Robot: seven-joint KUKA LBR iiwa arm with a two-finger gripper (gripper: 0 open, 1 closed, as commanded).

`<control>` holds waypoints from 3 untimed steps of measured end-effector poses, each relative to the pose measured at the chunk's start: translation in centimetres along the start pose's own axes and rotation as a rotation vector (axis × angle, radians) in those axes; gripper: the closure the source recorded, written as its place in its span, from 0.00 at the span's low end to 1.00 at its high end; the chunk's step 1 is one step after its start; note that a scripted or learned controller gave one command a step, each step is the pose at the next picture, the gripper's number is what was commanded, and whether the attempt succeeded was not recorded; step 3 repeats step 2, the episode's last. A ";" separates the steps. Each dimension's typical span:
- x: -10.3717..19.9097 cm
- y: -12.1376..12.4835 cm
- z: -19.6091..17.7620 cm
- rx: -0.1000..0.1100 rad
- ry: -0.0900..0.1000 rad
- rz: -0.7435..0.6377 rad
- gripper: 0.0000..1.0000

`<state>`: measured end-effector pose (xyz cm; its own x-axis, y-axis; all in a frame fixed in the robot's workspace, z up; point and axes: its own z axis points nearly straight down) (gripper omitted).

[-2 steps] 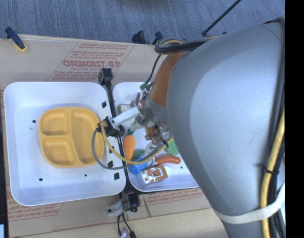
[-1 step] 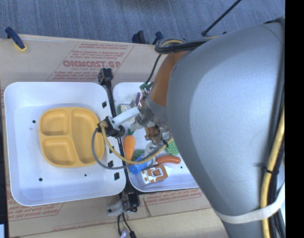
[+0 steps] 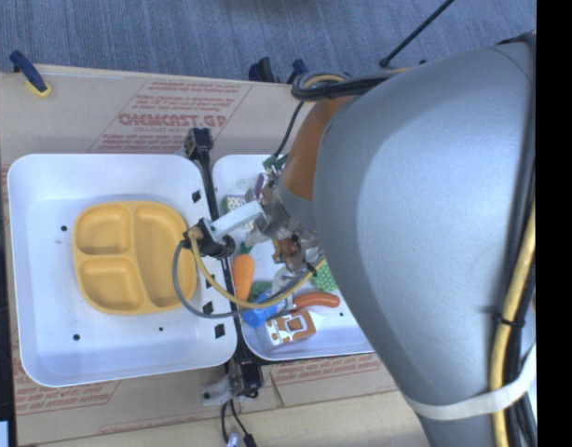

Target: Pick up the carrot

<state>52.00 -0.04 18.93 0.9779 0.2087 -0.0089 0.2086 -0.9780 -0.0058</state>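
Carrot is found in the right bin, near that bin's left wall, with its long axis running from the far side toward the near side.

Starting at the left, the brown-covered surface carries the left bin, in which a yellow divided plate is laid. Nothing there bears on the task. Past the wall between the bins the carrot is reached. Just below it a blue thing is seen, and beside that a small printed box. To the carrot's right the hand hangs over the bin, near the carrot but apart from it. Whether it is released or clenched cannot be told, since the arm covers much of it. Nothing is seen to be held. Further right a sausage is lying.

The carrot is judged to be a toy: light, stiff and probably smooth, so some slipping is to be expected. Because it tapers, it is best taken across its middle, where the sides are nearest to parallel, and squeezed from left and right. Little room is left on the wall side, and the blue thing crowds the lower end, so the ends are better avoided.
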 end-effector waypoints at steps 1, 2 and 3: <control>-0.3 -0.1 0.0 0.001 -0.001 -0.035 0.00; -0.3 -0.1 0.0 0.001 -0.001 -0.035 0.00; -0.3 -0.1 0.0 0.001 -0.001 -0.035 0.00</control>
